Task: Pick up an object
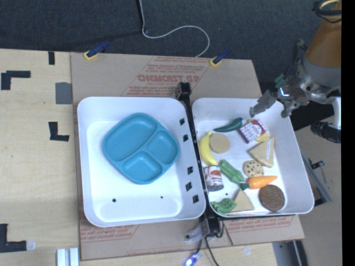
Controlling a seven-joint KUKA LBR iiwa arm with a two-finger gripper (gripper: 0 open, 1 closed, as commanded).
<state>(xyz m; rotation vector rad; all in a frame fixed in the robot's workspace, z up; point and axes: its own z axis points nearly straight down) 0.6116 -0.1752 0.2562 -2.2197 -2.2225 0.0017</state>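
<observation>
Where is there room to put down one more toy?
The left bin has bare white floor all round the blue plate, widest along its near edge. In the right bin, the far strip behind the green pepper is free. From the banana to the brown cookie it is crowded.

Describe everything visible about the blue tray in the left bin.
The blue tray is a light blue, plastic-looking plate with rounded corners and three sunken compartments: one large, two smaller. It lies flat, turned at an angle, near the middle of the left bin. Its compartments hold nothing. It rests on the bin floor, apart from the walls, with nothing else touching it.
</observation>
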